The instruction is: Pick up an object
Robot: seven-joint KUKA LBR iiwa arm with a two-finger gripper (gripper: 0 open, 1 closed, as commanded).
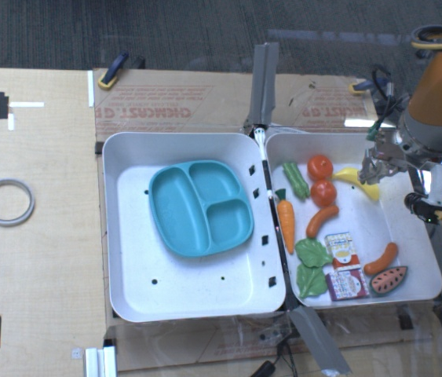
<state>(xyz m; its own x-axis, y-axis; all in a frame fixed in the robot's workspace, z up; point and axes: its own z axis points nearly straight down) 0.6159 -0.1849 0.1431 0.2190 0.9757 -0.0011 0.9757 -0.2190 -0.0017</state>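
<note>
Yellow banana [359, 182] lies at the far right of the right bin [429, 283], with the jaws of the gripper [375, 168] right over it; apart or together, cannot tell. Two tomatoes [320, 167] sit just left. Blue plate [202, 207] fills the left bin [118, 234].

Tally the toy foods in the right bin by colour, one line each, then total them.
Red: 3, two round tomatoes and a watermelon slice
Orange: 3, a carrot and two sausages
Green: 2, a bean pod and a leafy bunch
Yellow: 1, a banana
Printed packets: 2
Total: 11
</note>
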